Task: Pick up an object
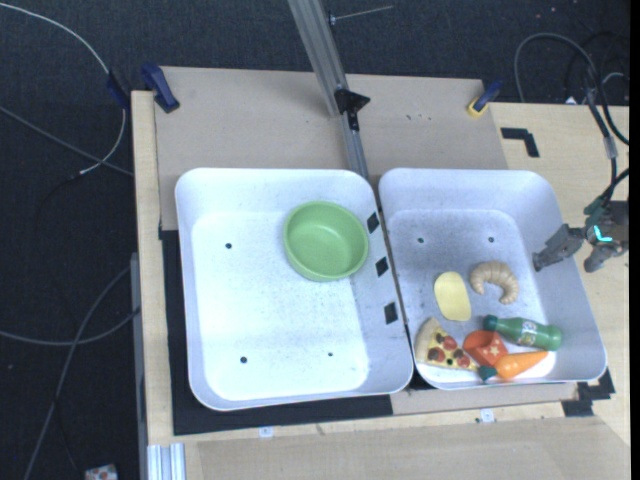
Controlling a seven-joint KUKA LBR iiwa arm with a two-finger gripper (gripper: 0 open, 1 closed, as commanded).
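Observation:
My gripper [573, 258] hangs at the right rim of the right bin [455, 193], open, its two dark fingers spread with nothing between them. Down and to its left, in the bin's near half, lie a tan croissant [497, 279], a pale yellow piece [452, 296], a pizza slice [438, 346], a green bottle [524, 331], a red piece [484, 348] and an orange carrot [521, 364]. The croissant is the nearest to the gripper, still apart from it. A green bowl [325, 240] sits upright in the left bin [230, 288], near its far right corner.
A slanted metal rail [318, 43] runs from the top down to the gap between the bins. Blue clamps [158, 86] and a yellow one [485, 96] hold the board's far edge. Cables [595, 98] hang at the right behind the gripper.

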